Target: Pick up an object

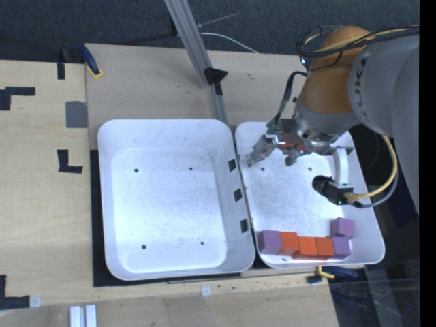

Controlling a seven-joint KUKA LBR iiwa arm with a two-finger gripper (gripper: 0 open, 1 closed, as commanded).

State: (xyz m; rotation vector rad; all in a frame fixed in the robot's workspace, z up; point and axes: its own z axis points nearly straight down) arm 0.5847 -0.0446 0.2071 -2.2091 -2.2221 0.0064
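purple and orange foam-looking blocks (308, 244) sit bunched in a row against the near wall of the right bin (272, 182), well below the fingers and off toward the arm's side, with one more purple block (342, 227) stacked or propped just above the row's far end. they look pushed into that corner, which i judge makes them awkward: the bin wall crowds one side and each block touches its neighbour, so there is little room for a finger to slip between. the gripper (272, 150) hangs over the upper part of the same bin, tilted, its two grey fingers (257, 154) spread apart with nothing between them, and bare white floor beneath. from here i'd say it is placed high and clear of the pile, not yet committed to any one block. the left bin (163, 196), across the shared rim from the fingertips, shows speckled white floor. the blocks read as small, squarish, matte and light, the orange ones in the middle flanked by purple.
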